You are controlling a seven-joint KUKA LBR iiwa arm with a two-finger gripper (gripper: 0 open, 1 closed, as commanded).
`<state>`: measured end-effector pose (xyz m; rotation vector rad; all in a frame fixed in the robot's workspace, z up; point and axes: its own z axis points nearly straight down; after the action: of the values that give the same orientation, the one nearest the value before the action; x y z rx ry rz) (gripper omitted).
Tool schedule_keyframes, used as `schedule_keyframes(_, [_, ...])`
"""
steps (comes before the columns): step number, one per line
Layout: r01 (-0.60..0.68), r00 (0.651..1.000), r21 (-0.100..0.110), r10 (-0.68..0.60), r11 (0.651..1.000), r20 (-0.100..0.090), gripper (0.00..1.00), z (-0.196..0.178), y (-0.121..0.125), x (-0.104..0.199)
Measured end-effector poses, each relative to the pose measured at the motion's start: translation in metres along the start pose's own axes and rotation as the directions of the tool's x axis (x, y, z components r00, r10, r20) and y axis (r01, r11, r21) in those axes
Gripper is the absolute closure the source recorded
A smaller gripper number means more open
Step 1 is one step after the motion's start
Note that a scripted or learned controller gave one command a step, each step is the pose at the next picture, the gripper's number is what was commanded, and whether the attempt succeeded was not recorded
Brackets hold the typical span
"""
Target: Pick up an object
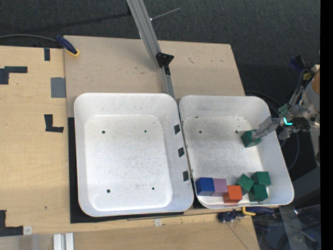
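Observation:
At the right side of the right bin [218, 100] a small green block [249, 140] sits tilted at the tip of my gripper [256, 135]. The gripper is shut on the block, with a grey finger [266, 127] slanting down to it from the wrist at the right edge. Along the bin's front wall lie a blue cube [205, 185], a purple cube [220, 185], an orange cube [234, 193] and three more green blocks [258, 192].
The left bin [79, 113] lies beside the right one, with a row of black clips between them. A slanted metal rail [147, 29] runs down from the top to the bins' back edge. Cables hang off the bench's right side.

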<state>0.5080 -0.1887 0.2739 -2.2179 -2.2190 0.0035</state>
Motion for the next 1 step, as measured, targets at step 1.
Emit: schedule_keyframes(1, [0.002, 1.000, -0.003, -0.002, 1.000, 0.001, 0.00, -0.0018, 0.0007, 0.0002])
